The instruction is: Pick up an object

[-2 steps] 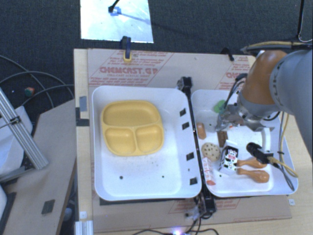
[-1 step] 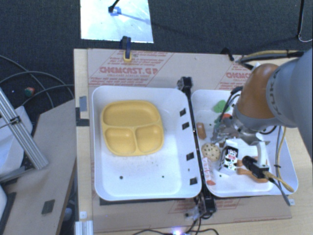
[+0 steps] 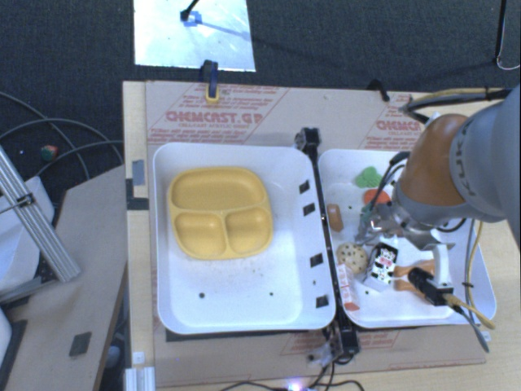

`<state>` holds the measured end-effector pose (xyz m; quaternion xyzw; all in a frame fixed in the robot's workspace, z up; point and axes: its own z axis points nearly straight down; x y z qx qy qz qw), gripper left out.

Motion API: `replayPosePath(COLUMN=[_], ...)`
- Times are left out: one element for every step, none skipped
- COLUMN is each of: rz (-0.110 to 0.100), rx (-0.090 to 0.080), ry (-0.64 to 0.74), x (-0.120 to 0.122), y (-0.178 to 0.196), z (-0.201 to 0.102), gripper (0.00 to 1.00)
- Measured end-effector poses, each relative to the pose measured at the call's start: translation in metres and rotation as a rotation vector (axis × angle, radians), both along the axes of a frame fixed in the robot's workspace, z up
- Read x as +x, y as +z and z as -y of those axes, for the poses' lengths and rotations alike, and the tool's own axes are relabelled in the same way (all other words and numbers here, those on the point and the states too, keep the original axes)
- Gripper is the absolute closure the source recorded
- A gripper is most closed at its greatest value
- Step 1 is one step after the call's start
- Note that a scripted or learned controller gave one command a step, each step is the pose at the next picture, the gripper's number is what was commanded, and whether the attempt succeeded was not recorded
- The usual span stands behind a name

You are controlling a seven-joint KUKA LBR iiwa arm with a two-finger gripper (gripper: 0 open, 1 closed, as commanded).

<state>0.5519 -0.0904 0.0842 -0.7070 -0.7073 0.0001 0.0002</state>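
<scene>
Closest to the lens is the arm (image 3: 480, 161), grey with an orange band, reaching in over the right bin (image 3: 407, 309). Its gripper (image 3: 372, 223) hangs low, just beyond the cookie (image 3: 352, 256) and a little to its right. From this angle I cannot tell whether it is spread or pressed together, nor whether it pinches anything.

The cookie lies flat on the bin floor, near the wall shared with the left bin (image 3: 167, 243). Just right of the cookie sits a black-and-white box (image 3: 383, 265), tilted, close under the wrist. On the near side of the cookie, along the shared wall, lies a red-and-white stick (image 3: 347, 288). Beyond the cookie, by the same wall, is a small orange piece (image 3: 334, 216). Farther beyond the cookie, past the gripper, lie a red piece (image 3: 376, 195) and then a green piece (image 3: 370, 176), close together. Well left of the cookie, in the left bin, rests a yellow tray (image 3: 220, 212) with three compartments, open side up.
</scene>
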Motion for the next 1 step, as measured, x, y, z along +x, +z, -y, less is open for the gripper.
replayPosePath(rz=[0.009], rx=[0.001], ry=[0.009], x=[-0.002], y=[0.1058], z=[-0.0628], gripper=[1.0])
